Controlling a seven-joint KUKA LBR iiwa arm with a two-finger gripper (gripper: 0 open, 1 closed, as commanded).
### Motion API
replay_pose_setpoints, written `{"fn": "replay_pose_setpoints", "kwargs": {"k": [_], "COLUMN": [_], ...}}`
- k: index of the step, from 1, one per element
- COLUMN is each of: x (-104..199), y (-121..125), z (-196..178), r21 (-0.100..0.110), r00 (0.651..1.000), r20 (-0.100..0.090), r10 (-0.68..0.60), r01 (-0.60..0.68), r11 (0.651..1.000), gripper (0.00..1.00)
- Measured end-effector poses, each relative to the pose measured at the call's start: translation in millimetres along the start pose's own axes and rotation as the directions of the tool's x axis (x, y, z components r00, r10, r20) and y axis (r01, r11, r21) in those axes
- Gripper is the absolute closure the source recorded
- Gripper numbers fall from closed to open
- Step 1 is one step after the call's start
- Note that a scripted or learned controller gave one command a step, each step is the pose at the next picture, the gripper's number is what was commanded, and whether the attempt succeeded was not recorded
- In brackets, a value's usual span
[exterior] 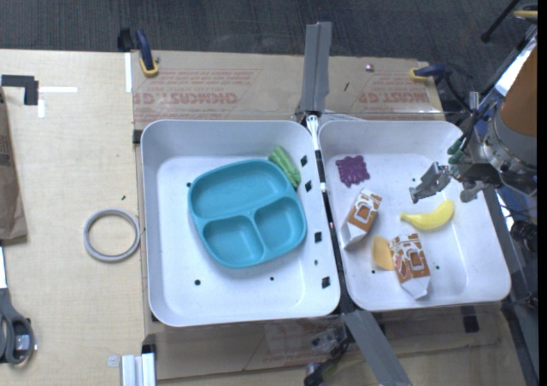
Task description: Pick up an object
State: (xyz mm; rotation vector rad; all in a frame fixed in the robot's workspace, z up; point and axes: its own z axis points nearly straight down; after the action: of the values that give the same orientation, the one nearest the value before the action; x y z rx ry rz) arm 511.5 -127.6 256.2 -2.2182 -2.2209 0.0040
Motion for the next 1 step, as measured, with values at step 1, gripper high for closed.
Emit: {"fn": "replay_pose_setpoints", "kwargs": {"k": [1], "x": [18.2], "y": [-29.6], "z": [137.4], "r21": [0.001], "r00": [0.997], "r20": [-0.001], "r10": [0.081], "r01": [-0.081], "r11": [0.997], "gripper": [0.0]}}
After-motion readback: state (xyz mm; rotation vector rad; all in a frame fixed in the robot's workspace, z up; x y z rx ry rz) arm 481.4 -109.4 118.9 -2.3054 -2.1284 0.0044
